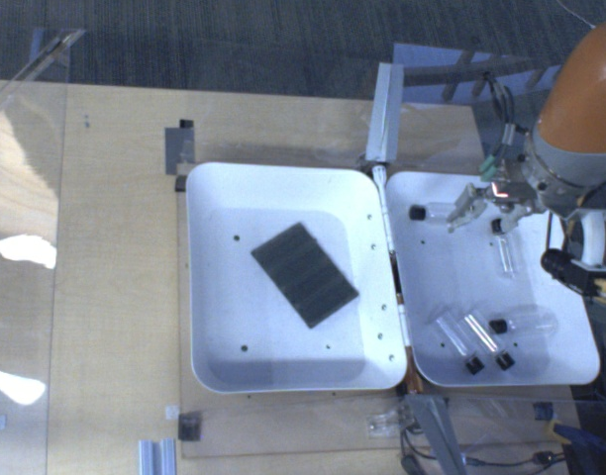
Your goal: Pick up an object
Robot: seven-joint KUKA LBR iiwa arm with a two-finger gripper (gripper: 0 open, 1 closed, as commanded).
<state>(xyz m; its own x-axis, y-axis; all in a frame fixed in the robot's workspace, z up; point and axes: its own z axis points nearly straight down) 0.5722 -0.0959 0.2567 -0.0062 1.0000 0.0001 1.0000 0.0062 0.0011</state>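
The clear plastic tube (504,256) lying just below the grey two-finger gripper (486,209) in the right white bin (580,369) looks like the easiest grab. It's see-through, slim and probably slippery, so it should be pinched across its middle, and squarely. The fingers look spread, with nothing held between them.

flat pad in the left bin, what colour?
Dark grey, finely ribbed: the flat rectangular pad, seen clearly in the camera view.
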